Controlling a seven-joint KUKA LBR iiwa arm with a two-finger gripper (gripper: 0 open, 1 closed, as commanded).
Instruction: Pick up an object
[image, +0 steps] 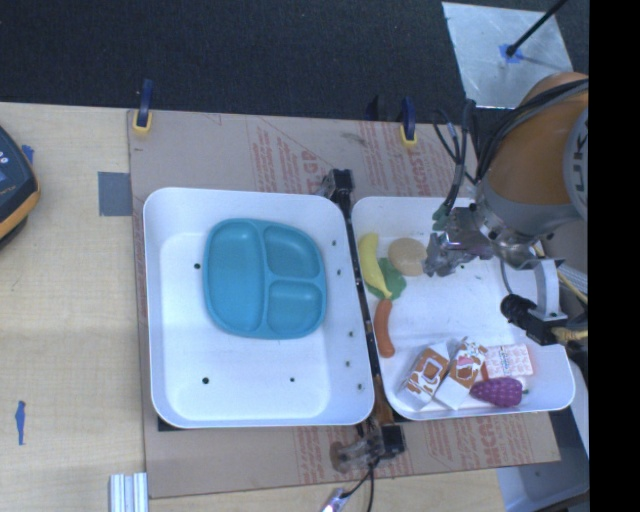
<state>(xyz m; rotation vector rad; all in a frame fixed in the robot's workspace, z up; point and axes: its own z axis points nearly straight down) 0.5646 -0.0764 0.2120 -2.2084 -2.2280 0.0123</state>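
The gripper hangs low over the right bin, just right of a beige round piece. A yellow banana lies along the bin's left wall with a green piece tucked beside it. Below them lies an orange carrot-like stick. Near the front of the bin sit small printed cartons and a purple grape bunch. Nothing shows between the fingers.
The left bin holds a blue divided plate. The grey and orange arm covers the right bin's far right corner. Blue clamps pin the cardboard at the back. A black and yellow device sits at the far left edge.
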